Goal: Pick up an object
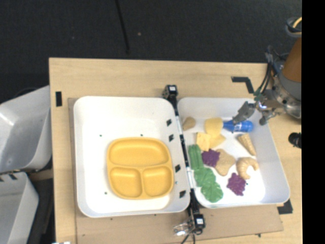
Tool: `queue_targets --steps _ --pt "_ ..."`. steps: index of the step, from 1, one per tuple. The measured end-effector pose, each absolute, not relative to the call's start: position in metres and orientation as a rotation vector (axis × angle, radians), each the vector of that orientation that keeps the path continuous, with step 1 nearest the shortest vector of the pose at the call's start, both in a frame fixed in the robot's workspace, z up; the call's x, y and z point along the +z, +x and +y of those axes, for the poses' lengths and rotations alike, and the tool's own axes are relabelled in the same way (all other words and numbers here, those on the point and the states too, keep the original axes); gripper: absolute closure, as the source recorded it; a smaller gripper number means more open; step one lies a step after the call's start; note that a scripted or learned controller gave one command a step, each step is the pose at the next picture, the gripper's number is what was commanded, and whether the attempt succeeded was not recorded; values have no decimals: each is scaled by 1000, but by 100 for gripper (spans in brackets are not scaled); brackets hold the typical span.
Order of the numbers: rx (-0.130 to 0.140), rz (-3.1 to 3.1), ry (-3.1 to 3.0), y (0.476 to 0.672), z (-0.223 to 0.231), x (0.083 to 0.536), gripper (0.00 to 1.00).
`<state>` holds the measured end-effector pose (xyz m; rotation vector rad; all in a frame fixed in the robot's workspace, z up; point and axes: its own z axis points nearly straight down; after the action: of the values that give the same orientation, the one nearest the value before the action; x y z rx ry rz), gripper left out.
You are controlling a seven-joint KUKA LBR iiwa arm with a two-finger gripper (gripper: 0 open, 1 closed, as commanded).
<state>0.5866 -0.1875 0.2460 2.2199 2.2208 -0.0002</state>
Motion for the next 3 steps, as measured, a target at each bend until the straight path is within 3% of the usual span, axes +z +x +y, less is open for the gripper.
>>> queue_targets --steps 1,2,3 --pt "-9 2226 2229 561 -183 125 0" --pt "12 2211 2217 513 -172 105 0" --pt "4 2229 2214 502 -105 134 0"
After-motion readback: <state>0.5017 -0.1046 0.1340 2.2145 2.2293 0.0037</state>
